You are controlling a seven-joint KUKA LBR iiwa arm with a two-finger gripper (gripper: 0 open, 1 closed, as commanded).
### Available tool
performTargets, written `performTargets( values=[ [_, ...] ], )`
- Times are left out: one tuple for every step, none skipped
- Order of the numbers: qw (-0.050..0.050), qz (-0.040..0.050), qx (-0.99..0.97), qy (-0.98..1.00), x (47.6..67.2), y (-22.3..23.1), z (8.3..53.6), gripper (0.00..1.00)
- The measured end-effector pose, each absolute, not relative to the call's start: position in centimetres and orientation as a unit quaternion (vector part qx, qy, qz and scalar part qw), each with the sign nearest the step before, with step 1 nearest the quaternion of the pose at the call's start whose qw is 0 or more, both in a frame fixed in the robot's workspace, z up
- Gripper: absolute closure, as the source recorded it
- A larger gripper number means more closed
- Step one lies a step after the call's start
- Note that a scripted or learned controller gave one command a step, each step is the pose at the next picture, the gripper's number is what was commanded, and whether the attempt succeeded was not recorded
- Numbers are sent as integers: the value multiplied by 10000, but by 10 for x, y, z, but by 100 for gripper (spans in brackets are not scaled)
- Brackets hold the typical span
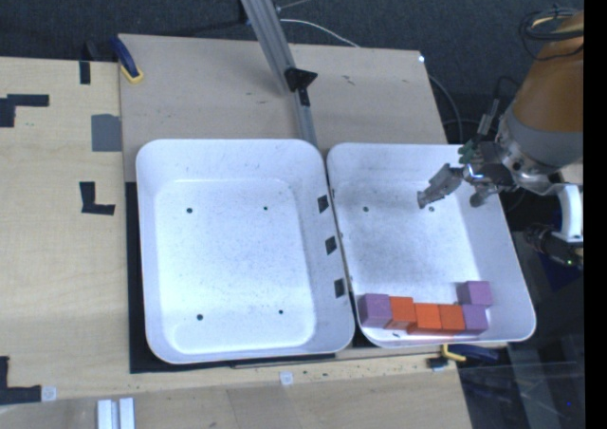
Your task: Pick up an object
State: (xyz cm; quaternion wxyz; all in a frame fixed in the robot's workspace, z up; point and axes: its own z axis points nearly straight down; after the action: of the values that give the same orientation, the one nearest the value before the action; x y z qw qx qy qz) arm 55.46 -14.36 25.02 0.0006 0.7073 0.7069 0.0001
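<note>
Overhead, the gripper (453,183) hangs above the right bin (493,228) near its far right rim, fingers slightly apart, holding nothing; purple and orange blocks (427,311) line the near wall, well apart

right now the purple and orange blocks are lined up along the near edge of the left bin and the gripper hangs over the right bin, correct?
Not quite. The camera view shows the purple and orange blocks along the near edge of the right bin, not the left bin. The gripper does hang over the right bin.
</note>
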Motion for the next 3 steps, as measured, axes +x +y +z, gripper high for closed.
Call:
performTargets(
  values=[
    [-12, 3, 7056, 7086, 550, -125, 255, 0],
    [-8, 2, 7061, 7081, 562, -132, 252, 0],
    [-39, -20, 7054, 7088, 544, -78, 192, 0]
  ],
)
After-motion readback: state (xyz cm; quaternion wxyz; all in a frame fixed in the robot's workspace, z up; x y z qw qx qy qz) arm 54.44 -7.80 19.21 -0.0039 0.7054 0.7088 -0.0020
